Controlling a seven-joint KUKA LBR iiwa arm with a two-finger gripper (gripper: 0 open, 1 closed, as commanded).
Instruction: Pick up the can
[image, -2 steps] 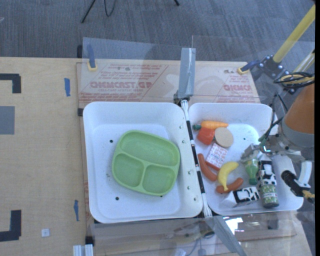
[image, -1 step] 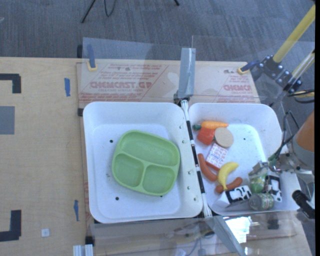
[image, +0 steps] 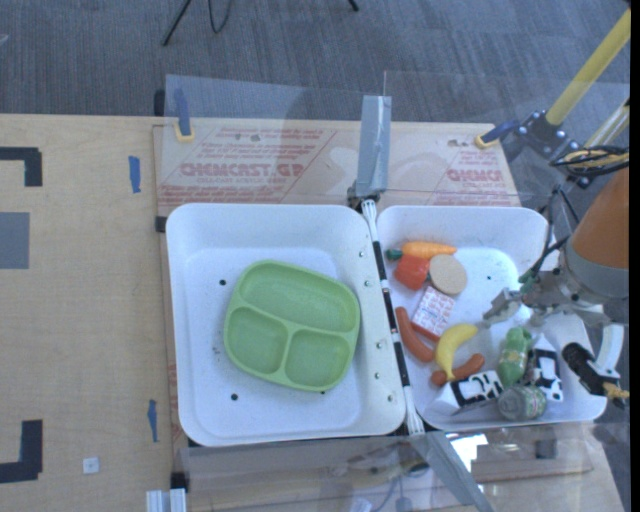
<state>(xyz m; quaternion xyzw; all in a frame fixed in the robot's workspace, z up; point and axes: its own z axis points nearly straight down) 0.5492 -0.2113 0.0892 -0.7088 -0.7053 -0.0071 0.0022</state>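
The can is seen lying at the near edge of the right bin, ungrasped. The tool is poised behind it; its opening cannot be told. Lifting remains undone.

Two bins, one tray, one banana, one carrot, perhaps two sausages, one can.

Grey carpet floor, pale wooden bench
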